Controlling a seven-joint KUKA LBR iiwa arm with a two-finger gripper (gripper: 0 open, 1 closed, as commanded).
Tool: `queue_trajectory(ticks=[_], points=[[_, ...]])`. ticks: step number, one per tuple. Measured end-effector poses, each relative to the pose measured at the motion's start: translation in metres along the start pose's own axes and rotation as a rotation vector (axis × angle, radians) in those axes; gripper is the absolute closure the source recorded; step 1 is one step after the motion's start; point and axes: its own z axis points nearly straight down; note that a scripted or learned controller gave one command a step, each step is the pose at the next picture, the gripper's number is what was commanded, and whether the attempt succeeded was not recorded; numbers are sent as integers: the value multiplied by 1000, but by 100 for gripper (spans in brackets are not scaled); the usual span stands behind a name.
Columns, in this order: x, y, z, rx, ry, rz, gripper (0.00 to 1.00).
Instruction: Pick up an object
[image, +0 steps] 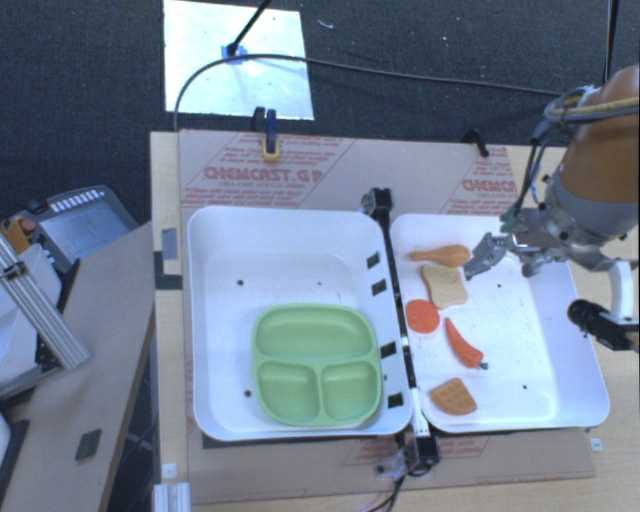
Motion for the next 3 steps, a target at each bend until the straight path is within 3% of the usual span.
queue_trajectory(ticks=[3], points=[[0, -7, 165, 6, 1, 2, 0]])
